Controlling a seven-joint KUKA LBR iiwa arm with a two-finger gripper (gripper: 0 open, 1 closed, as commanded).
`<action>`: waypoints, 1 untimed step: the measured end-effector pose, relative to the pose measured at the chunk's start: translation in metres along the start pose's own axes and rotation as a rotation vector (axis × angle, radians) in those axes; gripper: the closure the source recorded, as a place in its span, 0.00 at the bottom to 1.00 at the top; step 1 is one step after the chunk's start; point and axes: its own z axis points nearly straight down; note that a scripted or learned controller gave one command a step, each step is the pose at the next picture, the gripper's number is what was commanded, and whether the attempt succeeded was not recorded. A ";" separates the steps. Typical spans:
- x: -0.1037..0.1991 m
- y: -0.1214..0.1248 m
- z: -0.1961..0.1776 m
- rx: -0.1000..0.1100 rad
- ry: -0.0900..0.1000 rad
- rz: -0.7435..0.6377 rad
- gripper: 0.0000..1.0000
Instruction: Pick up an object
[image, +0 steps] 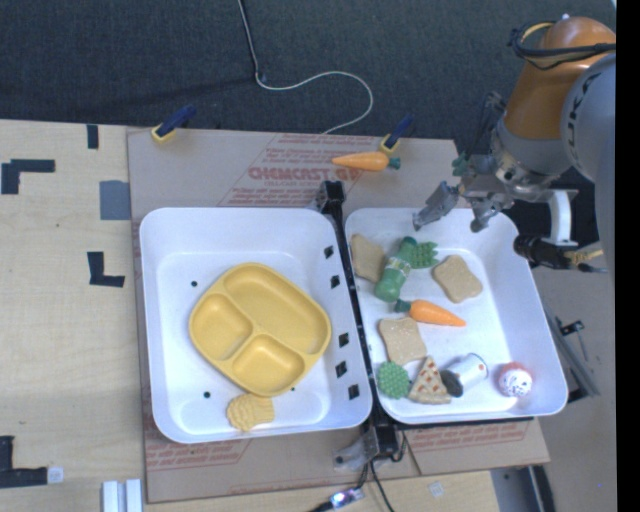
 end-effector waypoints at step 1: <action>0.000 0.002 -0.010 -0.014 -0.002 -0.003 0.00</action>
